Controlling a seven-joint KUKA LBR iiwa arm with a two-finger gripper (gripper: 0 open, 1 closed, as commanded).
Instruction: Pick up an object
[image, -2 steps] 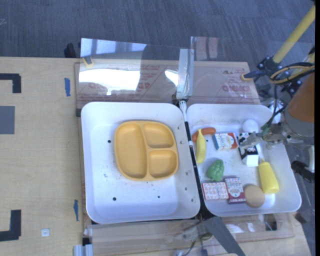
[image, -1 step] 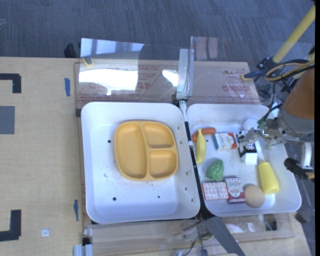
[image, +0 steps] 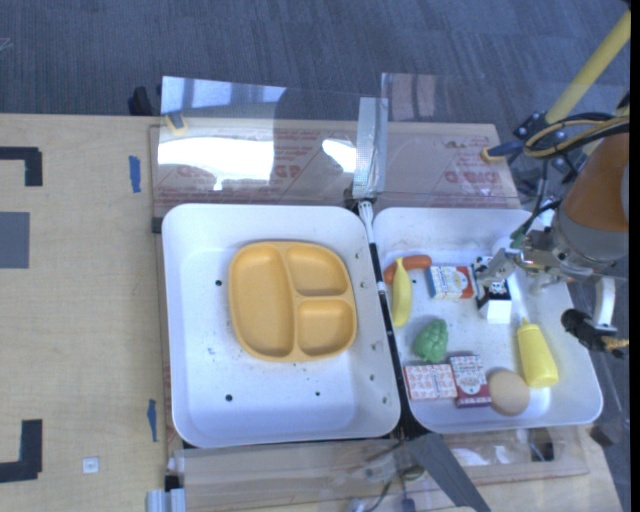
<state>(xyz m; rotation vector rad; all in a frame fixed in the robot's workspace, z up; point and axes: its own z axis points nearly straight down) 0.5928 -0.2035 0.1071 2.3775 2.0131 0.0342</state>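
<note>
Hovering low over the right bin, the gripper sits toward that bin's two o'clock corner; its dark fingers point down at a small white block, but whether they are spread, pressed together or pinching it I cannot tell — the metal hardware blurs into the block at this slant; nothing is clearly held, so I judge the pick not yet made.

Just at nine o'clock from the fingers lies a small carton with red and blue print; beyond it an orange-red piece and a banana hug the bin's left wall. At six o'clock from the gripper a yellow bottle lies along the right side, a beige egg near its lower end. Toward seven o'clock sit a green broccoli and two red-patterned packets side by side. All the loose items crowd this one bin, likely because it is the arm's source of picks.

The left bin holds a yellow divided tray, well apart from the arm — probably a target for sorting; behind both bins stands a clear plastic screen.
</note>
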